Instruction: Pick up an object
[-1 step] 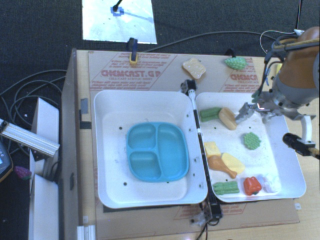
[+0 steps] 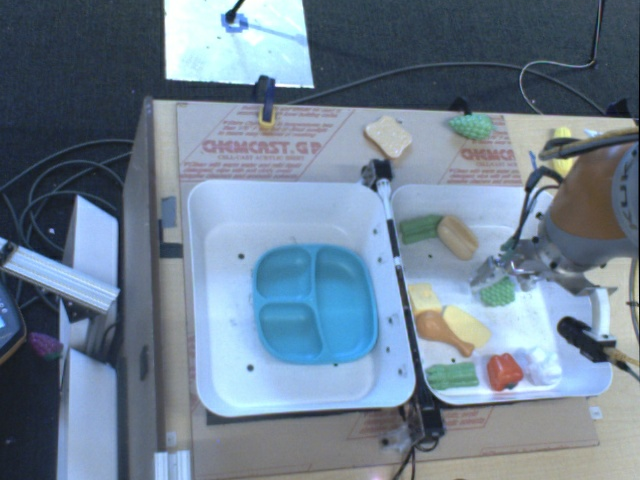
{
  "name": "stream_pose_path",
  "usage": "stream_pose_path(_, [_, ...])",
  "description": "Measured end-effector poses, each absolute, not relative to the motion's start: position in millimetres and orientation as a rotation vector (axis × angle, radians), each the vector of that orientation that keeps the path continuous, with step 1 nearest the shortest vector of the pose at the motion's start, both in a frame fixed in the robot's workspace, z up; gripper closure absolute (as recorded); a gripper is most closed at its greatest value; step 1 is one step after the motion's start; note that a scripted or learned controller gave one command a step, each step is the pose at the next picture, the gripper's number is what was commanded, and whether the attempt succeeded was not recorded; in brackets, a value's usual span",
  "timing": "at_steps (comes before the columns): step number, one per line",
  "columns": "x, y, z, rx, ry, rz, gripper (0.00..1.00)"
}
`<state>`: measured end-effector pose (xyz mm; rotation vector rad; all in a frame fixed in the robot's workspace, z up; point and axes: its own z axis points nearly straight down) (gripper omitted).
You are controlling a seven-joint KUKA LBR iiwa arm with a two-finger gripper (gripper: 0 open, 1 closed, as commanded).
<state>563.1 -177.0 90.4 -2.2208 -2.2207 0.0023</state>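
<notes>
Two bins were set side by side on the bench (image 2: pixel 300 148). A divided tray (image 2: pixel 315 303) was placed in the left bin (image 2: pixel 225 268). In the right bin (image 2: pixel 580 373), toy foods were scattered, with the gripper (image 2: pixel 503 271) positioned at centre right above a bumpy piece (image 2: pixel 497 293). Behind the bins, toward the upper frame, a bread slice (image 2: pixel 388 136) and another bumpy piece (image 2: pixel 472 125) were laid on the bench.

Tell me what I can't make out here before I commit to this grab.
- Gripper: too small and blurred in the camera view to tell open from shut, or whether it touches the green toy beneath it.
- Arm: cut off by the right edge.
- Yellow thing on the bench: partly hidden behind the arm.
</notes>
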Motion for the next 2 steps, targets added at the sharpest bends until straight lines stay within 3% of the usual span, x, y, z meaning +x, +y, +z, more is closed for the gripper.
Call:
stream_pose_path(1, [565.0,-176.7,101.9,-2.222,-2.225,-0.003,1.0])
stream_pose_path(2, [546.4,-77.4,185.0,-2.218,-2.228,-0.004,1.0])
